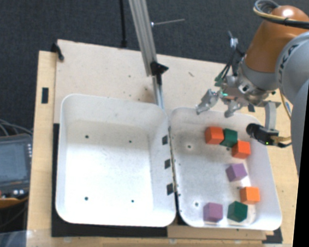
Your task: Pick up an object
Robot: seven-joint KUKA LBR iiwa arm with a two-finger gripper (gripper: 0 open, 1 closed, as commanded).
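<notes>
The grey arm with its orange band reaches in from the right, and its two-finger gripper (220, 105) hangs above the far rim of the right-hand shallow white plastic bin (193, 176). Its metal fingers (205, 103) seem spread apart with nothing between them, though the view is a little soft there. Just below the gripper, in the bin's far part, an orange cube (214, 135), a dark green cube (229, 137) and a second orange cube (241, 149) sit touching in a row. Farther toward the near side lie a purple cube (236, 171), a third orange cube (249, 194), a second green cube (237, 211) and a second purple cube (212, 212). The left-hand shallow white plastic bin (112, 159) sits beside it on the pale wooden desk (95, 64).
</notes>
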